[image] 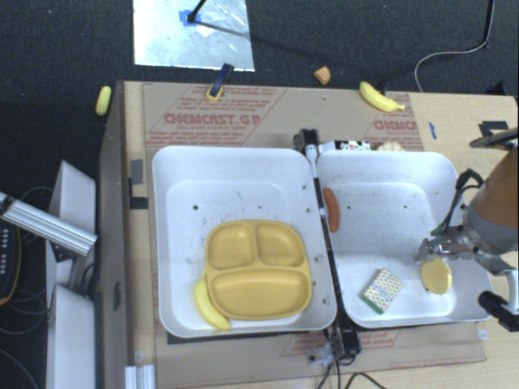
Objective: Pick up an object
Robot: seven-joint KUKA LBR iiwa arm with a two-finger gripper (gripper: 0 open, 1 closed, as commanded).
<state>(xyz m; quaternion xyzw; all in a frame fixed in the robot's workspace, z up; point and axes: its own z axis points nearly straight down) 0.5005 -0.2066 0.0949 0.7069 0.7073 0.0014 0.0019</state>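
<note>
While the arm (495, 209) leans over the right bin (389, 177), its jaws' state is unclear.

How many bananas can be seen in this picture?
2. One banana lies in the left bin, against the yellow tray. The other banana lies on the bench behind the right bin. More may be hidden.

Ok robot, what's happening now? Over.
Gripper low in right bin, above yellow disc. Nothing seen held. Patterned block sits nearby, apart.
</note>
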